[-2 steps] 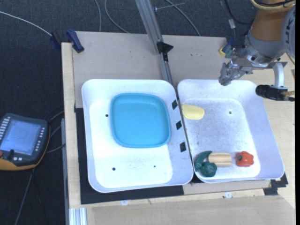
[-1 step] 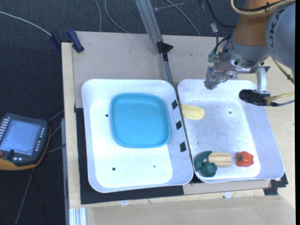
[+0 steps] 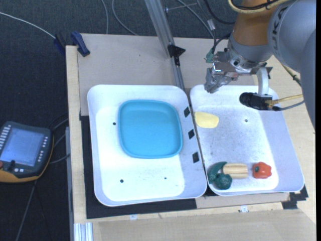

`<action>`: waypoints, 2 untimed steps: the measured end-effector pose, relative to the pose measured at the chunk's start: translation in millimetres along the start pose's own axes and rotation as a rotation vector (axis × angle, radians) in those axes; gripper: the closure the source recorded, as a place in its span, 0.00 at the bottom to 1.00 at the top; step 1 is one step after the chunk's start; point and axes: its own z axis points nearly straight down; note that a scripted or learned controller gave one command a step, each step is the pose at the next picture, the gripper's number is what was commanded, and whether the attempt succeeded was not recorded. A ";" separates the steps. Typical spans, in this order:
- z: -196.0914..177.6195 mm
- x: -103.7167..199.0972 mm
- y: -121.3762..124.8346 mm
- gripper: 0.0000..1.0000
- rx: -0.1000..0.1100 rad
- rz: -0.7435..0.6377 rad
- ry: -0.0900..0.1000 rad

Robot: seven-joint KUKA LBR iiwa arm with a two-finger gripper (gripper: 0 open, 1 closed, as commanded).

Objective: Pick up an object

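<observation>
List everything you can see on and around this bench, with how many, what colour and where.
Bins: two, white, side by side on the bench.
Plate: one, light blue, in the left bin.
Yellow object: one, pale yellow, at the right bin's upper left.
Green object: one, dark green, at the right bin's near edge.
Tan block: one, beige, right beside the green object.
Red object: one, red with a green top, right of the tan block.
Handheld pendant: one, grey with an orange edge and a screen, on the floor at left.
Clamp: one, blue, at the bench's far left corner.
Arm: one, grey with an orange band, entering from the right.
Gripper: one, over the right bin's far edge.
</observation>
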 end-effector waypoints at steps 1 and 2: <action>-8.0 46.9 1.0 1.00 0.000 0.000 0.000; -3.8 106.6 0.4 1.00 0.001 -0.001 0.000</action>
